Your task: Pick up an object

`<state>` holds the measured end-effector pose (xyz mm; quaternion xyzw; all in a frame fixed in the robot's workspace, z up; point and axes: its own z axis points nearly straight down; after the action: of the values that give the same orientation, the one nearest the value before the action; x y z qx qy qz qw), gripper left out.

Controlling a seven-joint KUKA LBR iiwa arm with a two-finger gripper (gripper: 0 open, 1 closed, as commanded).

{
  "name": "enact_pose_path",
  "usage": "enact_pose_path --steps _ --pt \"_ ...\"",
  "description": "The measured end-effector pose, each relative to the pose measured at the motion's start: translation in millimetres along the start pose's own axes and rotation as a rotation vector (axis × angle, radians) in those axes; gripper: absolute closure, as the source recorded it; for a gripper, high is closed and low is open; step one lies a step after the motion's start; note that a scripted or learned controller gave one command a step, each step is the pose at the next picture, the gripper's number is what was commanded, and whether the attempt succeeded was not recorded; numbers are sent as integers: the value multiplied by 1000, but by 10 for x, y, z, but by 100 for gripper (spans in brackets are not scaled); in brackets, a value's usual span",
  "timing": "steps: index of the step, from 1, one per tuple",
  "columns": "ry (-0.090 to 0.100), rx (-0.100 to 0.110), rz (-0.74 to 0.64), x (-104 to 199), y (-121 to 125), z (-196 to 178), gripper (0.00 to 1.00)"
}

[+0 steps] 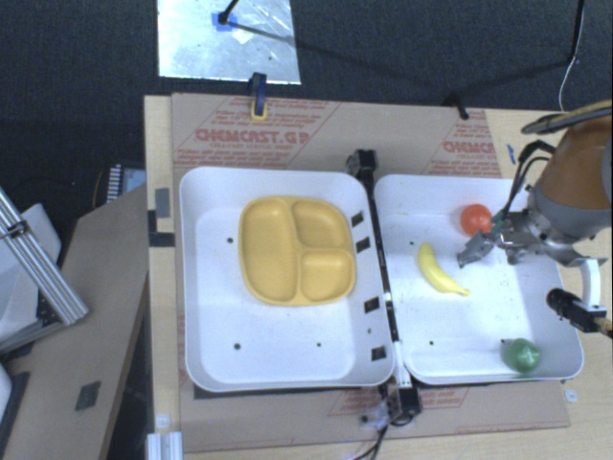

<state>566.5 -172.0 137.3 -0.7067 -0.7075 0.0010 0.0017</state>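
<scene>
Gripper (476,251) sits low over the right bin (546,372), reaching in from the right edge on the grey arm (567,220) with its orange band (581,166) above the wrist. The fingers point left, toward the middle of the bin; from this slanted view I cannot tell whether they are apart or closed, the tip is small and dark against the white floor. Nothing is visible between them. Three pickable things lie in the right bin. Orange ball (475,218) is near the bin's back wall, just above and beside the gripper tip, possibly touching the wrist housing but the overlap is hard to read. Yellow banana (441,270) lies on the bin floor just left of and below the gripper tip, tilted, close to it but apart. Green ball (522,355) sits in the front right corner of the same bin, well apart from the gripper. Left bin (206,353) holds a yellow divided plate (295,250) with three compartments, roughly centred, lying flat. A black divider strip (378,276) runs between the two bins. Both bins rest on a brown cardboard sheet (287,132) with red print, on the bench. Behind the bench, on dark floor, lies a shiny silver sheet (192,36).
</scene>
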Motion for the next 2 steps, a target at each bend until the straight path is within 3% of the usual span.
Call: enact_pose_path --steps 1,2 --pt "0 -1 1 6 -3 524 0" --pt "-3 -7 2 -3 17 385 100"
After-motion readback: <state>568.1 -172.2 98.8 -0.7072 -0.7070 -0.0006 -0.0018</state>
